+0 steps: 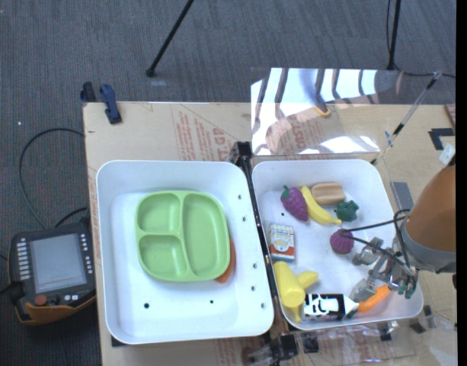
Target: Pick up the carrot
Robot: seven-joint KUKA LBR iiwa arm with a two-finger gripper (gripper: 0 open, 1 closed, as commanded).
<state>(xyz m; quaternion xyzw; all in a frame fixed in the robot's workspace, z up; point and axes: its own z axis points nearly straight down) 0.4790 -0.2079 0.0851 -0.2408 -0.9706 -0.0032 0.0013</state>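
Gripper [385, 280] over carrot [372, 300], grip state unclear; centre your fingers on it before closing.

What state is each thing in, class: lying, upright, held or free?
carrot: lying in the right bin's front right corner, at the gripper; whether it is gripped is unclear.
green plate: right way up in the left bin.
banana: lying flat, free.
yellow bottle: on its side, free.
small carton: lying flat, free.
grapes: lying, free.
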